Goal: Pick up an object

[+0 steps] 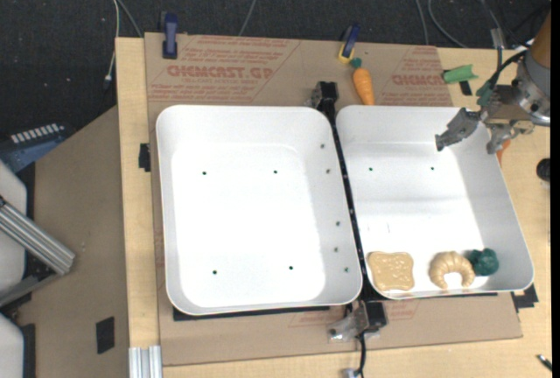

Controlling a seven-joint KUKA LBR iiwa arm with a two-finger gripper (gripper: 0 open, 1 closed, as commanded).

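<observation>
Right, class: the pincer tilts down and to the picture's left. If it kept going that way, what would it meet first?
Probably the bare floor of the right bin, below the pincer. Its line seems to miss the cracker, croissant and green toy at the near edge, though one view leaves depth unclear.

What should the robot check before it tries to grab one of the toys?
1. Toys to pick in the right bin: ok. A cracker, a croissant and a small green toy lie along its near edge.
2. Gripper above a toy: not ok. It sits at the bin's far right corner, away from all three.
3. Gripper free of any load: ok, nothing shows between its fingers.
4. Room around the croissant: not ok, the green toy touches it or nearly does.
5. Carrot reachable: cannot tell; it lies outside the bins on the cardboard.
</observation>
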